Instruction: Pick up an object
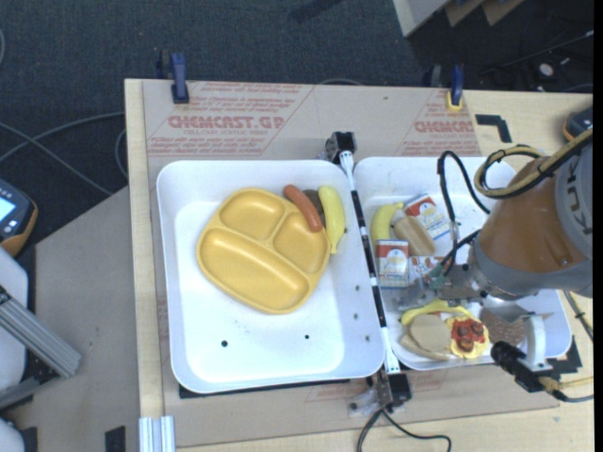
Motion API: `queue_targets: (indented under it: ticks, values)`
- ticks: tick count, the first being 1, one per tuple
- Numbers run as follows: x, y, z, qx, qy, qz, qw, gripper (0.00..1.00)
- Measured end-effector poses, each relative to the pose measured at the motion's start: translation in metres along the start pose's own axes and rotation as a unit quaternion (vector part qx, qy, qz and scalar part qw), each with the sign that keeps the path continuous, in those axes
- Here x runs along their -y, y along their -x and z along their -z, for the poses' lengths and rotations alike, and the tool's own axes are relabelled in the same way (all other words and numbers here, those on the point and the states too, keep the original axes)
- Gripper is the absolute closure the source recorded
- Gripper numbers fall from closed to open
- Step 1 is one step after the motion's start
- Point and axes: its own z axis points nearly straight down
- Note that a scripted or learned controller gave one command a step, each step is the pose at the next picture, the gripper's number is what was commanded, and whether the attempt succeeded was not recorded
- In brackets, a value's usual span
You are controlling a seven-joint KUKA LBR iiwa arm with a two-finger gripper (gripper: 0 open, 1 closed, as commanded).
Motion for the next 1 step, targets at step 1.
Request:
queue_targets:
  ticks: [1]
  values:
    - [-0.0044, 0.0052, 0.0169, 0.004, 0.008, -0.002, 1.0000, 1.00]
